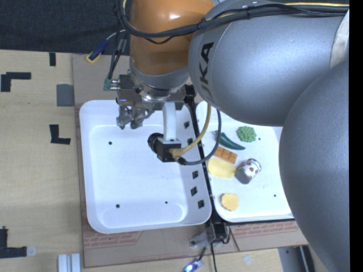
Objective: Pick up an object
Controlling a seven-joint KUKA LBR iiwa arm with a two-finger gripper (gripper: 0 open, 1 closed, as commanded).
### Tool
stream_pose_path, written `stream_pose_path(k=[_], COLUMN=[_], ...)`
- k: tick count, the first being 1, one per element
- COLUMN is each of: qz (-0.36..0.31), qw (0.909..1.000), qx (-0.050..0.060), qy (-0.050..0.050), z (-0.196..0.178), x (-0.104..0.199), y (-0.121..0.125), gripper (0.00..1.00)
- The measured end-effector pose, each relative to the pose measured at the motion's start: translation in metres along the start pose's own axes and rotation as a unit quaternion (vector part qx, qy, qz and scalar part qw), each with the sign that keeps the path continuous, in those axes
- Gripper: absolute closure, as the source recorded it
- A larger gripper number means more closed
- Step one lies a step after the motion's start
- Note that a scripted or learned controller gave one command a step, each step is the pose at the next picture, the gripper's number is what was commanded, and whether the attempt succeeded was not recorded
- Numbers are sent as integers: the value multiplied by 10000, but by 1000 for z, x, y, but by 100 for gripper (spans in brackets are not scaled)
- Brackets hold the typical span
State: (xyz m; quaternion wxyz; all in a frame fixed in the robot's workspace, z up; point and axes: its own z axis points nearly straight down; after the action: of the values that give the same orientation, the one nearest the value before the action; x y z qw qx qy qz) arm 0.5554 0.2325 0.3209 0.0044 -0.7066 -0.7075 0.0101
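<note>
Over left bin [102,152], tool [131,119], toys [227,169] well apart, right bin [266,208]

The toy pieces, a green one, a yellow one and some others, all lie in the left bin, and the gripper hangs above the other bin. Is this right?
Not quite: the bins are swapped. In the camera view the green piece, the yellow piece and the others lie in the right bin, and the gripper hangs above the left bin.
</note>
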Motion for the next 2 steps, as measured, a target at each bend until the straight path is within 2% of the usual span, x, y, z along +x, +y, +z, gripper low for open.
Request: stream_pose_path(k=[1,2], qz=[-12,1], qw=[9998,10000], qx=[-189,-9], qy=[73,1], z=[-194,39], x=[-1,0], y=[20,-12], gripper=[100,100])
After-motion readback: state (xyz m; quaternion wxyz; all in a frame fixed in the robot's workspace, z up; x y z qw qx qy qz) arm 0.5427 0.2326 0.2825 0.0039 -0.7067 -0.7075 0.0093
